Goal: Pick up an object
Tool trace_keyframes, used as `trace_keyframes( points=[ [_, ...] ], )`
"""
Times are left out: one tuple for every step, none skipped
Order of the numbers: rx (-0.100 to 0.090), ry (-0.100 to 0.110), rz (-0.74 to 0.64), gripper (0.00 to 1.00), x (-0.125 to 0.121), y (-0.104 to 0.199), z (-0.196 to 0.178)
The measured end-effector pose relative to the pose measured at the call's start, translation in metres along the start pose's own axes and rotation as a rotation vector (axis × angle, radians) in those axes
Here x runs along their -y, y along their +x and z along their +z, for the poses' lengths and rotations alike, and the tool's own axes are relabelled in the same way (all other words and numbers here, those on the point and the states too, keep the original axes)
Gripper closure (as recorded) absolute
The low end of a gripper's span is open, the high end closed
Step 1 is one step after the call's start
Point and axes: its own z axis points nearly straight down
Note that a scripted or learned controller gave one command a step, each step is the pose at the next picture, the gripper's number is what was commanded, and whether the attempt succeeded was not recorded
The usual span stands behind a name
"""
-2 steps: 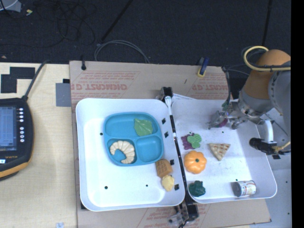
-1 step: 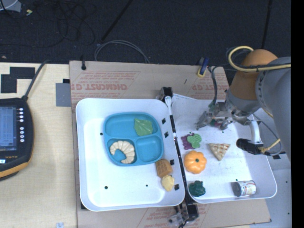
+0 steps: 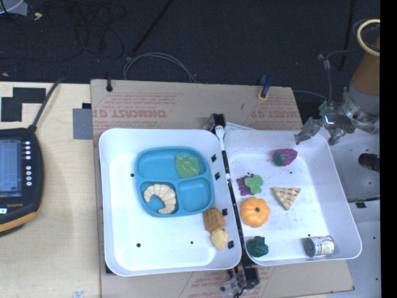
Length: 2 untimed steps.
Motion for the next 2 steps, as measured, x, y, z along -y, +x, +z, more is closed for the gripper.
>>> trace_keyframes(
  points=[
    [-0.009, 0.019, -0.005, 0.0, 0.0055, 0.0404, 0.1304],
    [-0.008, 0.014, -0.004, 0.0, 0.0039, 0.0427, 0.1239]
  ],
)
